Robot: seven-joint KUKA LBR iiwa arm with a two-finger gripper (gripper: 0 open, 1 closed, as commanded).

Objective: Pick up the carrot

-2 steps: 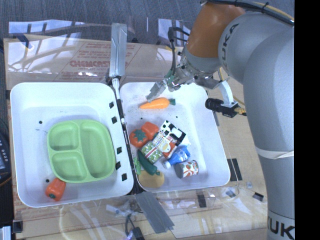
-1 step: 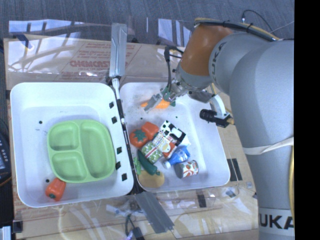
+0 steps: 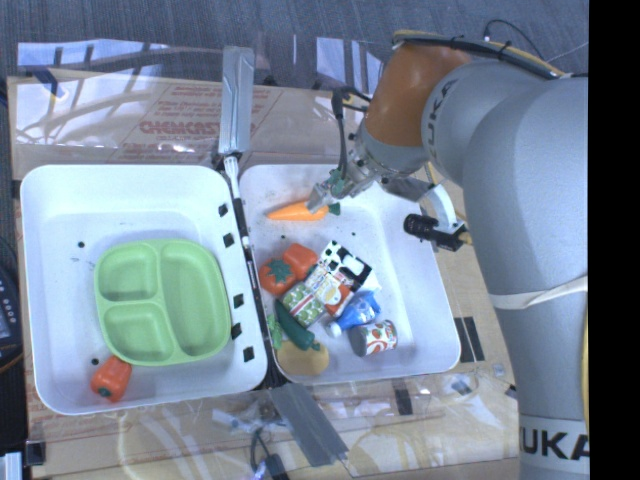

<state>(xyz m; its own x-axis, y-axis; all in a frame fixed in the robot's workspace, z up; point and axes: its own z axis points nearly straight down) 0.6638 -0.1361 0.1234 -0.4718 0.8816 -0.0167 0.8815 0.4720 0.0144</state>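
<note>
The carrot, orange with a green leafy end, lies crosswise in the far part of the right bin, its tip pointing left. My gripper comes down from the right onto the leafy end, and its fingers look closed around that end. The grey wrist with the orange band hides everything behind the gripper.
A heap fills the near part of the right bin: a red pepper, a black-and-white carton, a printed box, a blue item, a can. The left bin holds a green divided plate and a small orange pepper.
</note>
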